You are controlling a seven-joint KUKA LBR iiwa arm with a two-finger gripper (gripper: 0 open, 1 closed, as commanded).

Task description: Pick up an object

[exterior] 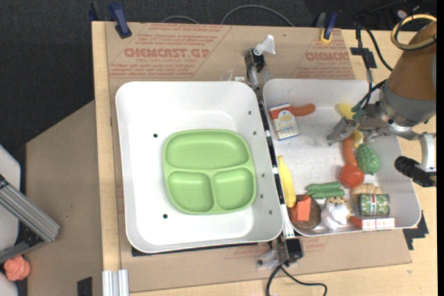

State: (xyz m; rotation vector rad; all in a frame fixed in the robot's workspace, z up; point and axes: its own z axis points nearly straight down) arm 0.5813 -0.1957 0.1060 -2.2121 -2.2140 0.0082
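Gripper low in the right bin, its state impossible to tell; toy food just below it unlifted; pickup not yet done.

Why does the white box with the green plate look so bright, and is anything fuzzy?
In the camera view, light from above glares off the left bin, washing out its rim; the green tray stays clear with soft shine. The gripper over the right bin looks a bit blurry, and the small toys near the bottom of that bin are too fuzzy to read. The dark floor shows little detail.
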